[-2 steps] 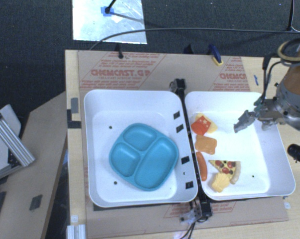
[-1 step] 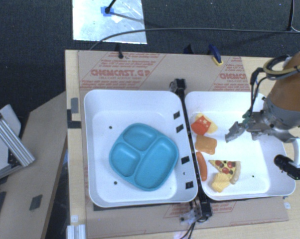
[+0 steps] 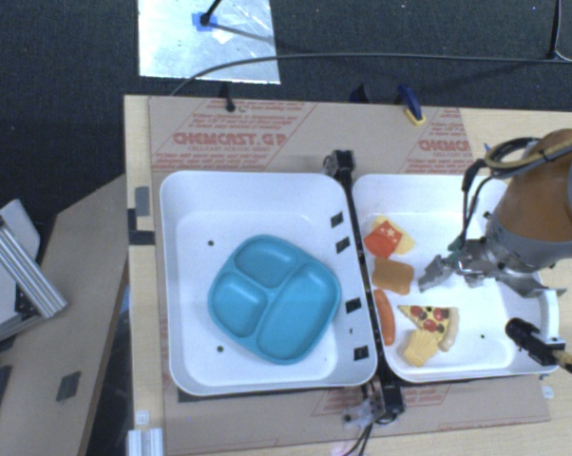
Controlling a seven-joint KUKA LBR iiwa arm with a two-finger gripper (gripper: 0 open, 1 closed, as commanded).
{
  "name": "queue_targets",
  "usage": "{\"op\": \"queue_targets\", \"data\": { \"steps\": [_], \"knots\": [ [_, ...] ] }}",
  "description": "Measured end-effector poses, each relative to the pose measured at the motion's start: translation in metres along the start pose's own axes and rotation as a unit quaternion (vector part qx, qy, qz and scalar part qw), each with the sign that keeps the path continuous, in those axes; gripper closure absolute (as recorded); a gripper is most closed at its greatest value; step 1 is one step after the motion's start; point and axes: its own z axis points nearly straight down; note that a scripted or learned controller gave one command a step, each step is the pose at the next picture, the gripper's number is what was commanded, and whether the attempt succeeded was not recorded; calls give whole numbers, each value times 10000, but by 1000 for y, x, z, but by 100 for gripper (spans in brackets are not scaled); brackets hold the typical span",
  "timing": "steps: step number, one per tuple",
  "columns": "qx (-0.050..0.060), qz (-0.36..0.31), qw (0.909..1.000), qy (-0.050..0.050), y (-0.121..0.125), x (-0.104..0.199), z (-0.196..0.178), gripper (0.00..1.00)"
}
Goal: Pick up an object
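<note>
The hand [image 3: 436, 272] hovers low in the right-hand white bin [image 3: 476, 198], at centre-right of the frame; whether it is open or closed I cannot tell. Toy foods cluster just left of it: a brown plastic bread piece [image 3: 393, 275], a pizza slice [image 3: 429, 317], likely picking candidates.

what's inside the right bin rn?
The right bin holds a red-and-yellow toy, brown piece, orange sausage, pizza slice and yellow chunk. The pincer and arm cover part of its floor.
</note>
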Motion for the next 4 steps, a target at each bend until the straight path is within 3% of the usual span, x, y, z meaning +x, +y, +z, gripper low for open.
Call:
{"op": "queue_targets", "data": {
  "steps": [1, 2, 4],
  "knots": [
    [-1, -3, 10000, 2, 0, 0, 52, 0],
    [-25, -4, 10000, -6, 1, 0, 39, 100],
    [-54, -18, 10000, -14, 1, -4, -75, 100]
  ]
}}
